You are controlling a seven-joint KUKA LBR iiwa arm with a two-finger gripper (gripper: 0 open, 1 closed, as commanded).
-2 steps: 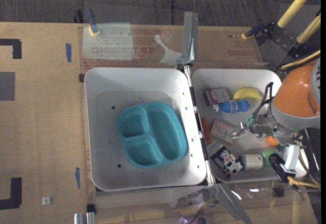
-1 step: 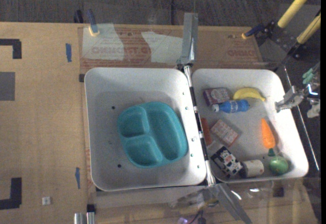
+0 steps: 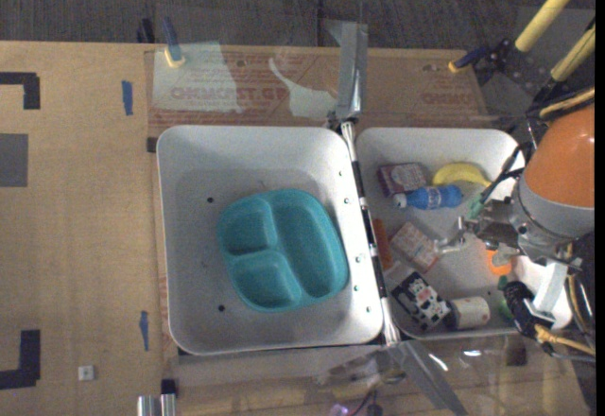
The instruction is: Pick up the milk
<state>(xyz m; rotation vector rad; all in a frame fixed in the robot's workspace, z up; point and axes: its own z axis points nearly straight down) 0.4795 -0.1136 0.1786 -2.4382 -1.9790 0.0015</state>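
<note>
A small black-and-white patterned carton (image 3: 421, 299), which I take for the milk, lies on its side near the front edge of the right bin (image 3: 373, 142). My gripper (image 3: 473, 223) hangs over the right half of that bin, under the grey wrist and the orange band. It is above and to the right of the carton, apart from it. Nothing shows in its grasp.
The right bin also holds a maroon box (image 3: 402, 178), a banana (image 3: 460, 174), a blue-labelled bottle (image 3: 430, 199), a pinkish packet (image 3: 414, 244), a white cylinder (image 3: 470, 312) and an orange item (image 3: 498, 262). A teal divided plate (image 3: 282, 250) sits in the left bin (image 3: 189, 159).
</note>
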